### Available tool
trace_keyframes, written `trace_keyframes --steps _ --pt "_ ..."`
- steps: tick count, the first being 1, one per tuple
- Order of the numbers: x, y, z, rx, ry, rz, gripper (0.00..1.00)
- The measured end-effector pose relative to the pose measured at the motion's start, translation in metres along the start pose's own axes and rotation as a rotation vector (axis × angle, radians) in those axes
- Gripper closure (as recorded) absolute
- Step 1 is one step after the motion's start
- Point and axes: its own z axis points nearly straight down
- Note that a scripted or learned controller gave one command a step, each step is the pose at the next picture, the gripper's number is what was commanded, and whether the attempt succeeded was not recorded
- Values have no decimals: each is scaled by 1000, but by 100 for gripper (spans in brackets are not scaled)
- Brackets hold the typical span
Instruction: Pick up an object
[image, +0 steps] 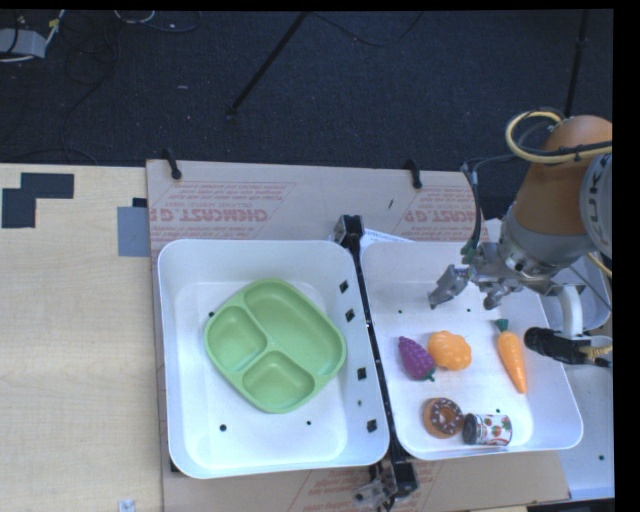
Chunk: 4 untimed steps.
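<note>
Claw (470, 287) hangs open, gripping nothing, just above orange pepper (450, 350).

Upside-down red "CHEMCAST G.P." printing on the cardboard sheet (262, 200) under the bins.

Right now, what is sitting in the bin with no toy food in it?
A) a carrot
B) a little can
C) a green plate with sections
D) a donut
C: the green plate with sections lies alone in the left bin, while the carrot, donut and little can all lie in the right bin.
</note>
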Motion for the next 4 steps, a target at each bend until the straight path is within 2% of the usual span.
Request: trace_keyframes --steps 1,3,4 --pt "0 3 -9 -14 -2 -2 0" --pt "7 6 91 -10 -1 -2 0" --pt "6 6 77 -12 -2 0 100"
